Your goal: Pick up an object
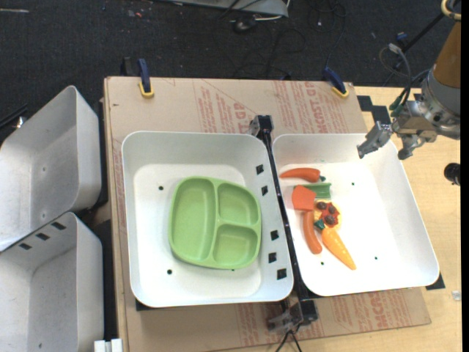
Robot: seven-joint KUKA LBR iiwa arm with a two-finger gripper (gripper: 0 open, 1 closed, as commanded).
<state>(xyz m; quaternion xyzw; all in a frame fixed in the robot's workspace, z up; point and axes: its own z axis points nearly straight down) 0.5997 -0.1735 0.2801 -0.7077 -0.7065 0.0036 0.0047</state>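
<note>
At the top-right corner of the right bin (410, 218), the pincer (390, 144) hangs off the grey arm (440, 101) coming in from the right. Its two fingers (372, 139) are spread apart w/ nothing between them, so released, and it sits above the bin's far-right rim, well apart from the toys.

Right bin, left half: a cluster of play veg. A red chili (300, 174) lies across the top, near the divider. Just below it, an orange-red carrot w/ green top (306, 195). Under that, a small dark berry-like piece (327, 213), details too small to tell. A long orange-red piece (312, 237) runs down the left side, and a yellow-orange carrot (338, 247) angles down-right beside it. These all touch or nearly touch each other.

Left bin (139, 196): a green divided plate (215, 224), 3 compartments, lying flat approx. mid-bin.

Both bins rest on a cardboard sheet (220, 101) on the counter (440, 189), clamped at the far edge. Two more white bins (44, 196) sit off to the left.
</note>
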